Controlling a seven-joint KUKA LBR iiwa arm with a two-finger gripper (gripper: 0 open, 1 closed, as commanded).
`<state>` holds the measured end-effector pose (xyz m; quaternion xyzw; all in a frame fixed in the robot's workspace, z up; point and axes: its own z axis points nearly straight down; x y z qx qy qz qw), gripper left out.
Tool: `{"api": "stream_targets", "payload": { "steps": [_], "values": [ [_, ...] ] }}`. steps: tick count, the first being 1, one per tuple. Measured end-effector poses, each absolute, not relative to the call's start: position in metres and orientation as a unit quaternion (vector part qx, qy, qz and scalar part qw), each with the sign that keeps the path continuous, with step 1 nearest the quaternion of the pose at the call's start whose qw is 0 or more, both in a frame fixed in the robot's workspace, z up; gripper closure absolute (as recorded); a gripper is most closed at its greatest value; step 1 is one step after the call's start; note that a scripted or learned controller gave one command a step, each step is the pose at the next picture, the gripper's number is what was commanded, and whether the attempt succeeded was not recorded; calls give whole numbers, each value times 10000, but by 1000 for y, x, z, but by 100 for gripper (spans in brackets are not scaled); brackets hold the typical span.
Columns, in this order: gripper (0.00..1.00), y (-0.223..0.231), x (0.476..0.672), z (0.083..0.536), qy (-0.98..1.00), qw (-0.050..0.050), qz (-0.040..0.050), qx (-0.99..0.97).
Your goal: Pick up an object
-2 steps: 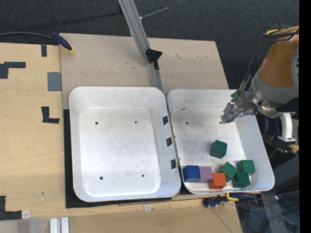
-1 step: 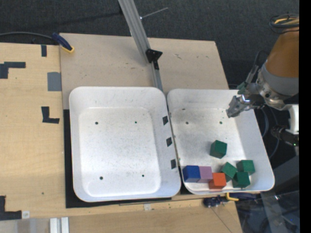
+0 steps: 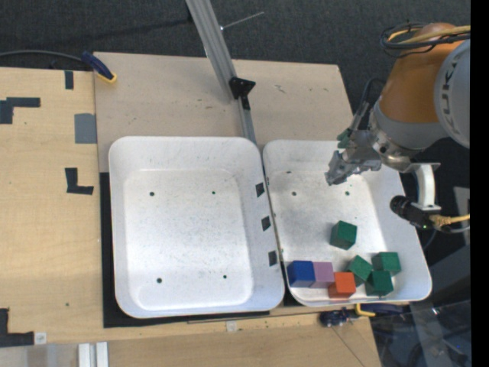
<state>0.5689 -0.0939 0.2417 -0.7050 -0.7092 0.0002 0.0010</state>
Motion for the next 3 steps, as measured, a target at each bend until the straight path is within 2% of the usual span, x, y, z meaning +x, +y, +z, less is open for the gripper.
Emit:
{"api": "stream_targets", "payload": {
  "steps": [2, 3],
  "values": [
    [100, -1, 590, 233, -7091, 7, 1, -7051],
    [100, 54, 593, 232, -7094, 10, 1, -7048]
  ]
}}
